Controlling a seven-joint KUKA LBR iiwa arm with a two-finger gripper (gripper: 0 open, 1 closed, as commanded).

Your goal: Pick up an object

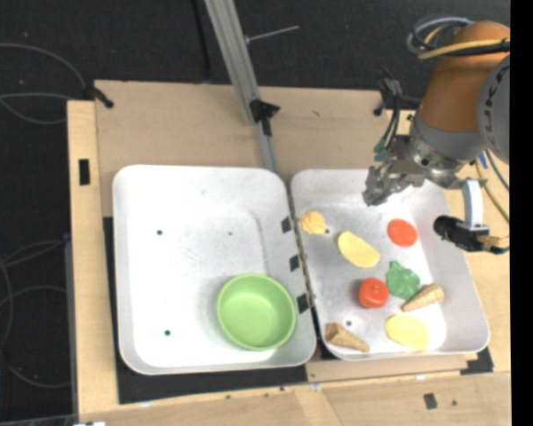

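- The surface (186,122) is a flat tan board. It carries both bins so the arm can reach them from the right.
- The left bin (178,229) is a big white tray. A green bowl (256,311) sits in its near right corner, well apart from the toys.
- The right bin (338,189) is the other white tray, just beside the first. All the small toys lie in it, so this is the place to pick from.
- The arm (457,87) is grey and orange and leans over the far right corner of the right bin.
- The pincer (379,193) hangs over the far part of the right bin, pointing down. It has nothing in it. It looks dark and small, so I cannot tell if it is open or closed.
- A yellow oval toy (359,249) lies in the middle of the right bin.
- Another yellow toy (407,330) lies near the front edge.
- A green leafy toy (401,280) lies next to a red tomato toy (372,293).
- A flat red-orange round toy (402,232) lies near the pincer, a bit below it. I think it may be the easiest one to grab.
- A tan cone (424,298) rests beside the green toy, and another cone (346,336) lies at the front.
- A small yellow-orange toy (314,224) sits by the left wall.
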